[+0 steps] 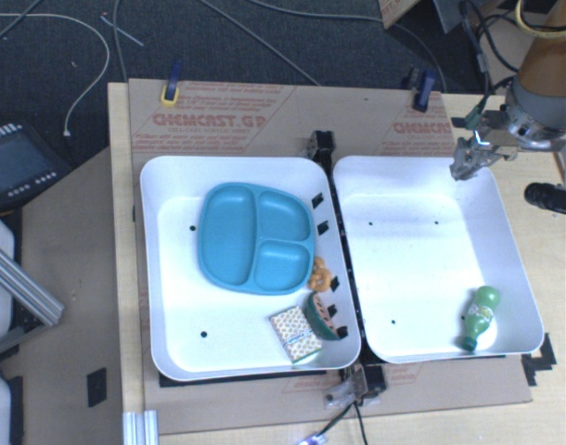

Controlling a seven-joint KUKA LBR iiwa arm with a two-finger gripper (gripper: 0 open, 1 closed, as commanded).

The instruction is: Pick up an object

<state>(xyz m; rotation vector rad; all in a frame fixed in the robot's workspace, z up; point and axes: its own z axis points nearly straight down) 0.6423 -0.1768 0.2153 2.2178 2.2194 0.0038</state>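
Two white bins are seen side by side on the bench [218, 109], which is covered with printed cardboard. The left bin [167, 276] carries a blue plate [255, 237] with three compartments, lying flat near the bin's middle and taking up much of its floor. Just beyond the plate's near right edge a small orange toy [320, 273] is found, close to the bin's right wall. Below it a green slice [322, 318] shaped like watermelon lies touching a patterned box [295, 333], both crowded into the near right corner of that bin. Bare floor is left along the left bin's left side and near edge.

The right bin [422, 276] holds a green bottle [478, 319] lying near its near right corner, close to the right wall and near rim. The rest of that bin's floor is open, so wide room is left around the bottle on its left and far sides, while the walls hem it in on the right and near sides.

The tool [470, 160] is seen over the far right corner of the right bin, at about the rim, well apart from the bottle and from everything in the left bin. Nothing is seen between its fingers; how wide they stand cannot be told. Two blue clamps [173, 89] are fixed at the bench's far edge, and black clips [321, 144] sit between the bins.
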